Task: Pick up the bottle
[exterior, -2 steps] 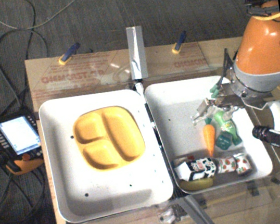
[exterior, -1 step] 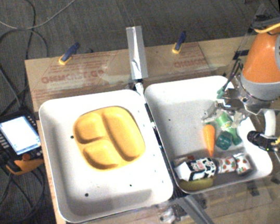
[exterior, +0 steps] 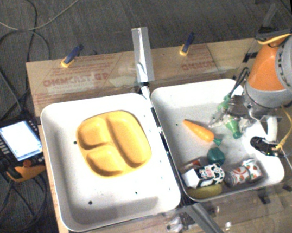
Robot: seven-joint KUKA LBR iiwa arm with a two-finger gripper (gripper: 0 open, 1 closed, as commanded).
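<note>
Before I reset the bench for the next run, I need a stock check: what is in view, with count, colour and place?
bins: 2, white, side by side on the bench
divided plate: 1, yellow, three compartments, in the left bin
toy carrot: 1, orange with green tip, middle of the right bin
bottle: 1, clear greenish, right bin, beside the gripper
teal object: 1, right bin, below the carrot
carton: 1, white with black print, near edge of right bin
can: 1, red and white, lying at right bin's near edge
clamps: 2, blue and yellow, bench's far edge
handheld screen: 1, left of bench
gripper: 1, over the right bin
</note>
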